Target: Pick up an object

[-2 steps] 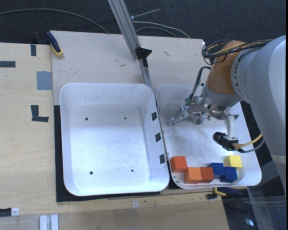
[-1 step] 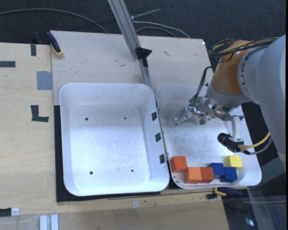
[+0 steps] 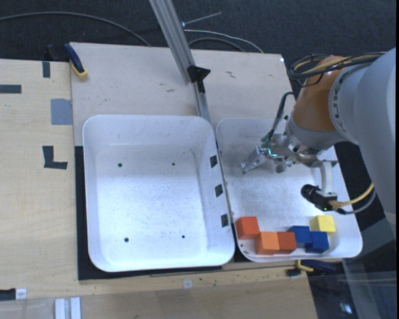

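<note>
From the camera view, the grey arm with its orange band reaches in from the right, its two-finger gripper [image 3: 261, 159] hanging over the upper part of the right shallow white bin [image 3: 236, 133]; how wide it stands cannot be told, and nothing shows in it. The small blocks lie clustered at that bin's near edge: orange cube [image 3: 247, 226], orange block [image 3: 275, 242], blue block [image 3: 308, 238], yellow cube [image 3: 323, 224]. They look light, rigid and flat-sided, probably best pinched across opposite faces. The orange cube stands freest. The left white bin [image 3: 93, 178] sits alongside on the table [image 3: 26, 178].
</note>
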Controlling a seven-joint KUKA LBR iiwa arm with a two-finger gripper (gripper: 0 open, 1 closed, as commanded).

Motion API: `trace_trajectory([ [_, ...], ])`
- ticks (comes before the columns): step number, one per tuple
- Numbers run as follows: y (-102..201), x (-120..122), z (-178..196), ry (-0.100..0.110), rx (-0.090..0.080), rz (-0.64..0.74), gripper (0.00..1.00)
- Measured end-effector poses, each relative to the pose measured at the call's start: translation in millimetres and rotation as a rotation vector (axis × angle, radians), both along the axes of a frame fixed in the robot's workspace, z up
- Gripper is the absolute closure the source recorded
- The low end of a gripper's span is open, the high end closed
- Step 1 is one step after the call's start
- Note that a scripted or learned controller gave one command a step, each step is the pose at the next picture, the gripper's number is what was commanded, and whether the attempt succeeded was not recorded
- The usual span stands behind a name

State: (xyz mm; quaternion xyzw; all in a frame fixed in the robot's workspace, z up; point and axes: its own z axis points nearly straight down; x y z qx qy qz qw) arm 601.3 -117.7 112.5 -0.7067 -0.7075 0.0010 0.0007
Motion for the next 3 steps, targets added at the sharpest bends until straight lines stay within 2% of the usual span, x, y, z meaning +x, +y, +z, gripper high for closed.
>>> trace_trajectory([
  [1, 16, 26, 125, -0.011, -0.001, 0.002, 0.0],
  [2, -51, 19, 80, 0.003, -0.003, -0.006, 0.0],
  [3, 40, 48, 115, -0.006, 0.003, 0.009, 0.0],
])
